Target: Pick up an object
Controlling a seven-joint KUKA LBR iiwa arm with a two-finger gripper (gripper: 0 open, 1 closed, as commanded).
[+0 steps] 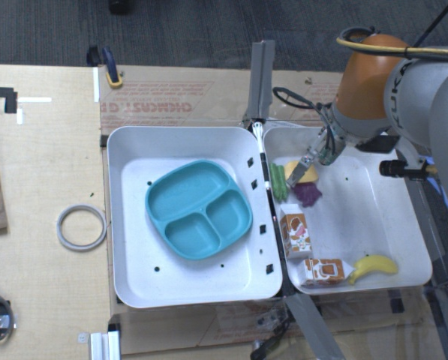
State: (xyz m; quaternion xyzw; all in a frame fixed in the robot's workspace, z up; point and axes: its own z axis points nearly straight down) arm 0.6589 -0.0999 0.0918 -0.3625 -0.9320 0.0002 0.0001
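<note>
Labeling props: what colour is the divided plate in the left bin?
Light blue, a teal-ish turquoise; the divided plate shows clearly in the camera view.

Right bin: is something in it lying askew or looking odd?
Both small cartons lie tipped over in the right bin, one near the divider, one beside the banana. Nothing looks spilled.

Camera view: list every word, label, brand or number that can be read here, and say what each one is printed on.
Red print on the cardboard sheet behind the bins: upside down and mirrored, too blurred to quote.
Carton in the right bin: printed picture panel, its text too small to read.
Second carton beside the banana: the same, nothing legible.
Blue divided plate: no text on it.
</note>
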